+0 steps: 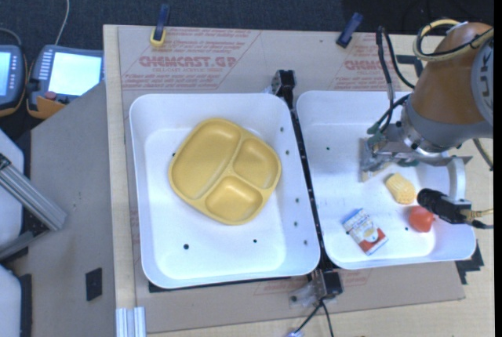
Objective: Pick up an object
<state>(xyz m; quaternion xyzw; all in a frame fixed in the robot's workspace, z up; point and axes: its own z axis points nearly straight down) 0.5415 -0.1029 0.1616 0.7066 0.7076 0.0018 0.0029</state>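
In the right bin (337, 124) lie a yellow corn cob (401, 188), a small red tomato-like piece (421, 220) and a small blue, white and red packet (365, 231). My gripper (375, 161) hangs low over the right bin's middle, just left of and above the corn cob, its grey fingers pointing left and down. Nothing shows between the fingers. The arm's grey and orange wrist hides the bin's far right part.
The left bin (149, 194) holds a yellow three-compartment plate (225, 170) near its middle. A black clamp (283, 81) sits between the bins at the back. Blue clips (161, 22) hold the brown board beneath.
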